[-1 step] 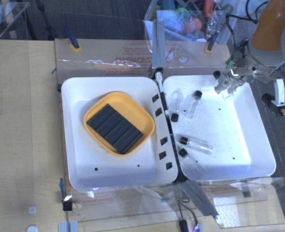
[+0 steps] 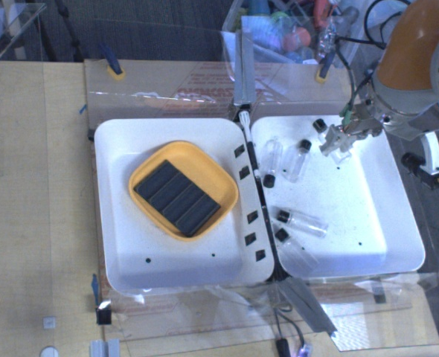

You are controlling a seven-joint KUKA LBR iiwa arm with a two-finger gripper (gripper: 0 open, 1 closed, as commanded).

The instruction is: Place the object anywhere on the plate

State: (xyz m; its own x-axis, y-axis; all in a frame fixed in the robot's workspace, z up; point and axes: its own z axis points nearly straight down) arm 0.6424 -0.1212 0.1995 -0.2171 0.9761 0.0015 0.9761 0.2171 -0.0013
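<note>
Camera view: I see the gripper (image 2: 338, 141) over the right bin (image 2: 398, 236).
Gripper state: I cannot tell.
Vials (image 2: 303, 222): clear, black-capped, scattered just left of and below it.
Plate (image 2: 223, 181): far left.
Handling: light, slippery, likely brittle; I'd grip mid-body.

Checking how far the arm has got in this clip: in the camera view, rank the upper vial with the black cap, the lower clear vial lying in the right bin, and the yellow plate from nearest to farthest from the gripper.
1. Upper vial, just left of the gripper, right bin.
2. Lower vial, right bin, toward the front.
3. Yellow plate, left bin.
</note>
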